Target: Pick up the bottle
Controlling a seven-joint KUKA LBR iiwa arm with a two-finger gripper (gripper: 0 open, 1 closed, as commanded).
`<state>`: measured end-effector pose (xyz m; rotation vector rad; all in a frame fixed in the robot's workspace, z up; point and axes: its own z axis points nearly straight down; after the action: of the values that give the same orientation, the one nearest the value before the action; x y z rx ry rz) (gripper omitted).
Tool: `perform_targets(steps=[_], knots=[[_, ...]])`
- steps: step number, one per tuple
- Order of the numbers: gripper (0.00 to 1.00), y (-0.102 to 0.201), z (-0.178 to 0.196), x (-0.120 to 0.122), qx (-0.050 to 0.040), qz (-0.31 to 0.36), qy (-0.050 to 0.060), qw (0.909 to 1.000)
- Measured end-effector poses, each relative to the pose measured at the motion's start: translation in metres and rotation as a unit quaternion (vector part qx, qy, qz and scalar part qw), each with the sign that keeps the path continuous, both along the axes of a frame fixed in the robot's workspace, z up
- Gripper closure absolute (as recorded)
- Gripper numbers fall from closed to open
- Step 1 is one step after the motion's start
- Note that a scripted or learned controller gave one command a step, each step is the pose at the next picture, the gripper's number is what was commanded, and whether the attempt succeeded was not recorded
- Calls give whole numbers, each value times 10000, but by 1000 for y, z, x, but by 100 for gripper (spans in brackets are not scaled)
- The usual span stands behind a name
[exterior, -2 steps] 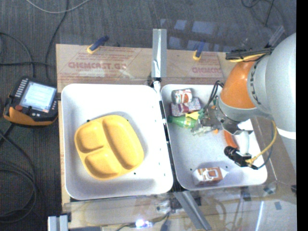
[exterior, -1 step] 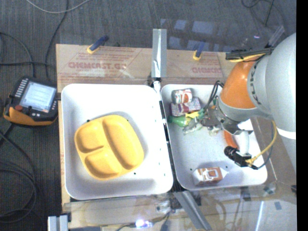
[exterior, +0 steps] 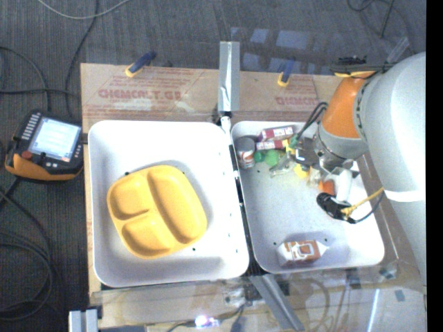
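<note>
Now the two-finger gripper [exterior: 304,156] hovers in approach, grip state unclear; the small green plastic bottle [exterior: 266,157] just beside it needs a descent.

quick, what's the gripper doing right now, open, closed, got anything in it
Gripper: over the far end of the right bin, among the small items there; open or closed cannot be told, and nothing shows in its grasp.
</note>
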<state>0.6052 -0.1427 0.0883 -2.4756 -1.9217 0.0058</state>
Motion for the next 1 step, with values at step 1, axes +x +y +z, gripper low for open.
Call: perform_targets(steps=[1], knots=[[0, 10, 1, 24, -94, 578, 56, 9983]])
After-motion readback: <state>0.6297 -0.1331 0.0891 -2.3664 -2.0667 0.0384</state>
